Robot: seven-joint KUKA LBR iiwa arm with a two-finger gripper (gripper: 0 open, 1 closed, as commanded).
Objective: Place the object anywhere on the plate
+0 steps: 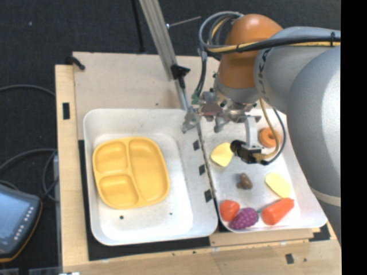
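We see the gripper (pixel 221 118) at upper centre; its state we cannot tell. A smooth yellow wedge (pixel 222 154) lies just below it. The glossy three-compartment plate (pixel 131 171) lies lower left.

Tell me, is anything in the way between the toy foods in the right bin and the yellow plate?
Only the adjoining rims of the two shallow white bins run between the toy foods and the yellow three-compartment plastic plate; anything carried over must clear them. No other visible obstacle.

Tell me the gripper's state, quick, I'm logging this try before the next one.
Gripper: cannot be told from this view; it hangs over the right bin.
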